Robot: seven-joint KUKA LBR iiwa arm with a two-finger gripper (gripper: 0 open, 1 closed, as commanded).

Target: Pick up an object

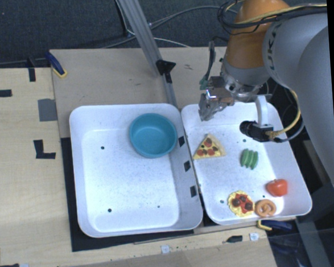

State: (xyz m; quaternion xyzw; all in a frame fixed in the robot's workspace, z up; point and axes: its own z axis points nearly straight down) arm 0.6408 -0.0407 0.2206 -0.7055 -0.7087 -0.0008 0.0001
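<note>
My gripper hangs over the far left corner of the right bin, its dark fingers pointing down with nothing seen between them. Just below it in that bin lies a pizza slice toy. Further right rests a green pepper-like toy. A red toy sits near the right wall. At the near edge lie a small round pizza toy and a curled orange-pink toy. A blue bowl stands in the far right part of the left bin.
A slanted metal pole runs from the top down to the gap between the bins. Black cable and a black fitting hang by the arm over the right bin. The bench carries black tape marks at the left.
</note>
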